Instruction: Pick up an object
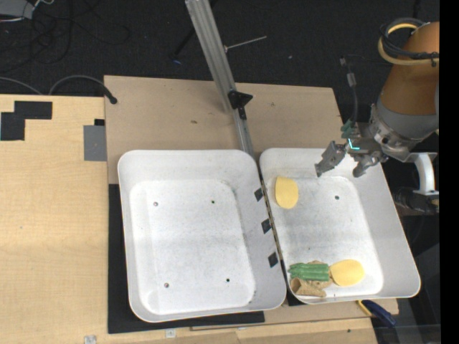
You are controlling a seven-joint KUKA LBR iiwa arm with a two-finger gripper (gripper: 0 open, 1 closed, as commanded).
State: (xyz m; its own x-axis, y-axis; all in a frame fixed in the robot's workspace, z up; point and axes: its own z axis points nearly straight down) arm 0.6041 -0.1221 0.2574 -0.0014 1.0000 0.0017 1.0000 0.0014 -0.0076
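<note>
you have no object picked yet. the gripper (pixel 346 165) hangs spread wide and holding nothing over the right bin (pixel 401 253), near its back rim; the nearest candidate, a yellow oval piece (pixel 286 192), lies left of it.

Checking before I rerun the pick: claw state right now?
Claw: open, fingers spread, nothing between them, over the far edge of the right bin.
</note>
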